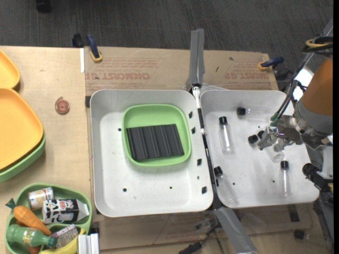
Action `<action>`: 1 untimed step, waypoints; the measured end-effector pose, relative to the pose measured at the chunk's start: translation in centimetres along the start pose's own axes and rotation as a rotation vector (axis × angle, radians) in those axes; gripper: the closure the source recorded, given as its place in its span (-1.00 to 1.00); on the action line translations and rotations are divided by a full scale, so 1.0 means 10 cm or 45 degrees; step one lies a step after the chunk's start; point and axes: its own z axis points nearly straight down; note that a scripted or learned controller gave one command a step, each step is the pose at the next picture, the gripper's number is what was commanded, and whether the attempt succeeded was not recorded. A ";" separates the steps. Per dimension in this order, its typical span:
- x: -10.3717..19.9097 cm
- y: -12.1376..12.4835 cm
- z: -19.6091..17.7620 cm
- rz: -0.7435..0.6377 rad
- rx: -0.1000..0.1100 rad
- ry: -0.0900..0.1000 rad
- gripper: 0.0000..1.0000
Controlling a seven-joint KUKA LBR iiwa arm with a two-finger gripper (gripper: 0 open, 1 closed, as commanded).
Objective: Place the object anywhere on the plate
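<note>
A green square plate point(154, 111) sits in the left bin point(106, 184). A dark ribbed rectangular pad point(156, 142) lies flat on it and covers most of its middle. My gripper point(266, 139) hangs low over the right bin point(249, 192), right of its centre and well away from the plate. Small black pieces and a clear blurry piece point(276, 153) lie close under it; whether it holds any of them I cannot tell.
In the right bin lie clear vials with black caps point(226, 134) point(285, 176) and loose black caps point(241, 111) point(217, 171). Stacked orange plates point(18, 131) and a bowl of toy food point(45, 221) stand on the bench at left. Clamps point(94, 52) point(270, 63) grip the cardboard's back edge.
</note>
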 end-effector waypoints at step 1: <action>0.00 0.00 0.00 0.000 0.000 0.000 -1.00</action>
